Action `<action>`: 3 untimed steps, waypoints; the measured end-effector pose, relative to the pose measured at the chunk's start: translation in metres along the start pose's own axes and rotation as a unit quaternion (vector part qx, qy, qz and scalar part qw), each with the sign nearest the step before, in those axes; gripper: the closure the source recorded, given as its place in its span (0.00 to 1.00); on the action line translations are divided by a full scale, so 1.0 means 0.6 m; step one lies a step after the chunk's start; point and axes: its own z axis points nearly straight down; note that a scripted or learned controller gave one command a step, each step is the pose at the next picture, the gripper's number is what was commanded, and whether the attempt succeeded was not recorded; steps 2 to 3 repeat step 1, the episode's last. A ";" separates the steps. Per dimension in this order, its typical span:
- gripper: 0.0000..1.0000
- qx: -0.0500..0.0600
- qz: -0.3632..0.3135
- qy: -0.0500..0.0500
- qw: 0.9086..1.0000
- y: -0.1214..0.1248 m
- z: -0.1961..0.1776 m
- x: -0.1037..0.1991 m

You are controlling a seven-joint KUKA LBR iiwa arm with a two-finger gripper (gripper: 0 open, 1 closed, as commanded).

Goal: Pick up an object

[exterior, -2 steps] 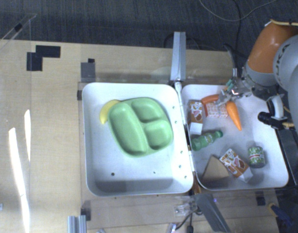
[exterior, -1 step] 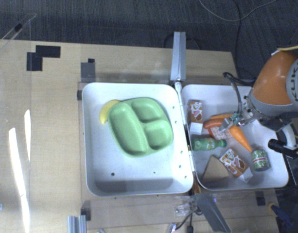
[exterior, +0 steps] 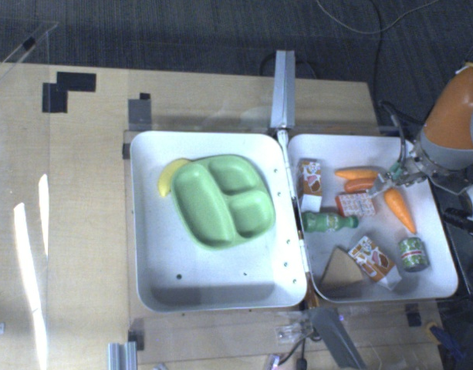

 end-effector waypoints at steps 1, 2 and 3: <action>1.00 -0.001 0.046 0.000 0.999 0.060 -0.207 0.048; 1.00 -0.001 0.046 0.000 0.999 0.060 -0.207 0.048; 1.00 -0.001 0.046 0.000 0.999 0.060 -0.207 0.048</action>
